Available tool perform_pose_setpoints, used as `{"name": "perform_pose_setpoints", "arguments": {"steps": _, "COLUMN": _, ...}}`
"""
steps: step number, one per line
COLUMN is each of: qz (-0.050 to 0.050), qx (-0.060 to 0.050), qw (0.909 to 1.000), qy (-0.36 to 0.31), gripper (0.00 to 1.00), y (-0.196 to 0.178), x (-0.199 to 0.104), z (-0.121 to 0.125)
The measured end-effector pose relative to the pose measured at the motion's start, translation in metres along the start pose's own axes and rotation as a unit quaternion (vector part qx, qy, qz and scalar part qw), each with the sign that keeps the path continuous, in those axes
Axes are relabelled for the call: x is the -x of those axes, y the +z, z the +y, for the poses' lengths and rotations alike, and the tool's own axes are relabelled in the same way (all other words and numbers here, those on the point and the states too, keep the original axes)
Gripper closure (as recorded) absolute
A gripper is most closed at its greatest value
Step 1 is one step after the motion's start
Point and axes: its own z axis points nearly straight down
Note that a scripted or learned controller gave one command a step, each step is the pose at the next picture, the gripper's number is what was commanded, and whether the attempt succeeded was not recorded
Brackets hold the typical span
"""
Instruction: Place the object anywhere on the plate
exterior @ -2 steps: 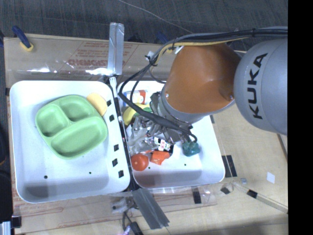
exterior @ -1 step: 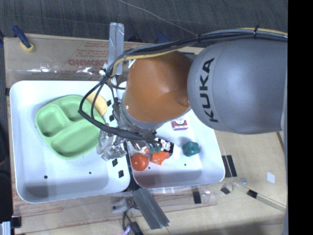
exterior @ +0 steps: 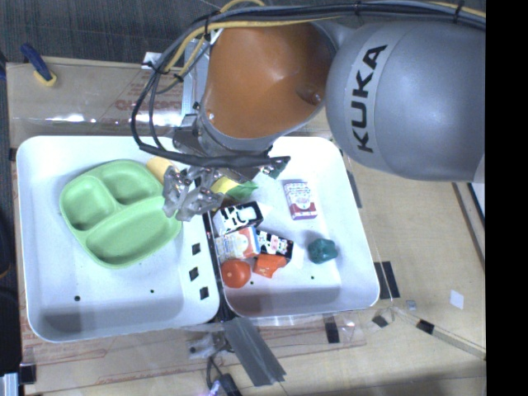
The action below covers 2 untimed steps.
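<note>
Plate (exterior: 115, 213), green and divided into three compartments, lies in the left bin (exterior: 49, 295), toward its upper part, with its right edge close to the wall between the two bins. The pincer (exterior: 188, 195) hangs just beside this right edge, over the border of the two bins, and its metal fingers point down and to the left. How far the fingers stand apart I cannot tell, because they are small and shiny here, and I see no object clearly between them.

Just behind the pincer, a yellow thing (exterior: 159, 169) shows at the top right corner of the plate, partly hidden by the wrist. To the right of the pincer, a yellow and green object (exterior: 233, 190) lies at the upper left of the right bin (exterior: 351, 271). Below it is a small pile: a black and white packet (exterior: 239, 215), a white and orange packet (exterior: 238, 242), a red ball (exterior: 235, 274) and an orange piece (exterior: 271, 264), all touching or very near each other. Farther right lie a red and white card (exterior: 300, 199) and a teal lump (exterior: 322, 250), apart from the pile.

The grey arm (exterior: 404, 97) with its orange band (exterior: 260, 77) covers the top of both bins. The counter (exterior: 429, 246) is of light wood colour.
</note>
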Motion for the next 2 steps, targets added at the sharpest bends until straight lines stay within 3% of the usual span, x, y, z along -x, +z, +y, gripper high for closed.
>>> {"name": "perform_pose_setpoints", "arguments": {"steps": 1, "qz": 0.001, "qx": 0.002, "qw": 0.9991, "qy": -0.042, "gripper": 1.0, "y": 0.0204, "x": 0.0081, "z": 0.0878}}
{"name": "perform_pose_setpoints", "arguments": {"steps": 2, "qz": 0.001, "qx": 0.002, "qw": 0.9992, "qy": -0.04, "gripper": 0.0, "y": 0.0202, "x": 0.007, "z": 0.0862}}
